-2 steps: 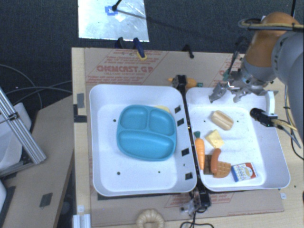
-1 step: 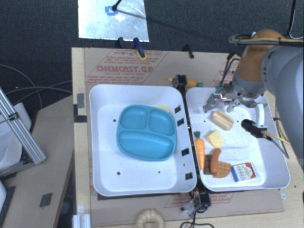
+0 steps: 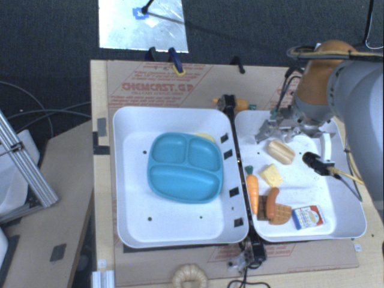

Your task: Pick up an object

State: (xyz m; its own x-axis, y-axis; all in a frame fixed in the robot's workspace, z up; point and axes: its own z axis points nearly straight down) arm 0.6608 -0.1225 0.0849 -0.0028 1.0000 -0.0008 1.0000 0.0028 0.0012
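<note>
1. The arm reached in from the right edge of the frame. Its bulk covered the upper right corner of the right bin, so I could not see what lay under it.
2. The left bin held a blue divided plate. A yellow thing showed past the plate's upper edge, too hidden for me to name.
3. The gripper hung over the upper part of the right bin. Its fingers looked apart with nothing between them, though the bare metal made the tips hard to read.
4. The bread roll lay just below the gripper in the frame, and I took it as the likeliest pick. I could not tell whether the two were touching. Being rounded, it could roll or squirt out if the fingers closed off-centre.
5. The cheese block sat near the roll's lower side. A descent drifting that way might nudge both and grip neither.
6. The carrot lay along the bin's left wall, which I judged left little room for a finger.
7. The sausage and the brown biscuit touched, with a small carton beside them whose print was too small to read.
</note>
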